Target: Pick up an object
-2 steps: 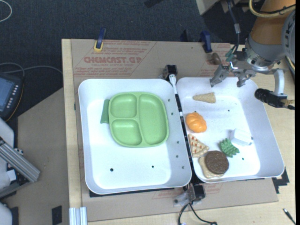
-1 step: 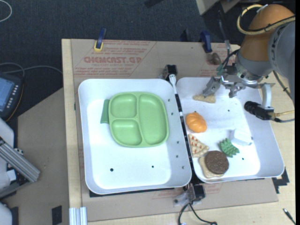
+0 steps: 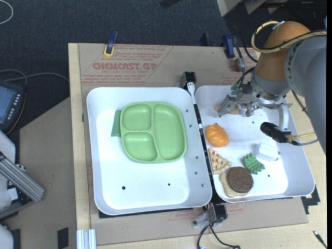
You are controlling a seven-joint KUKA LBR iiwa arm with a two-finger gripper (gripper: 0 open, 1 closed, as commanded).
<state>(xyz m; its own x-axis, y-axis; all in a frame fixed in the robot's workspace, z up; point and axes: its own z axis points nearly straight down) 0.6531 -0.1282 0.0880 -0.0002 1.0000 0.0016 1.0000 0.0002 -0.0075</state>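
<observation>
Plate [image 3: 153,131], green w/ 3 sections, lies mid left bin [image 3: 104,180]. A darker green bit [image 3: 115,123] pokes out under its left edge. Right bin [image 3: 291,176] has the small stuff: orange fruit [image 3: 216,135] by the left wall, pizza slice [image 3: 219,163] just below it, brown cookie [image 3: 239,179] on toast [image 3: 226,185] at the front, then a green leaf [image 3: 253,163] and a white scrap [image 3: 268,152] further right. Gripper [image 3: 234,106] hangs over the right bin's back part, above bare floor, no obj seen in it. Can't tell if it's spread or closed. Step is prob. the approach, w/ nothing picked yet. Closest candidate is the orange fruit, near but apart, toward the front-left. Next move needs a shift over it, centring, descent, then a close. Its round shape may slip.
</observation>
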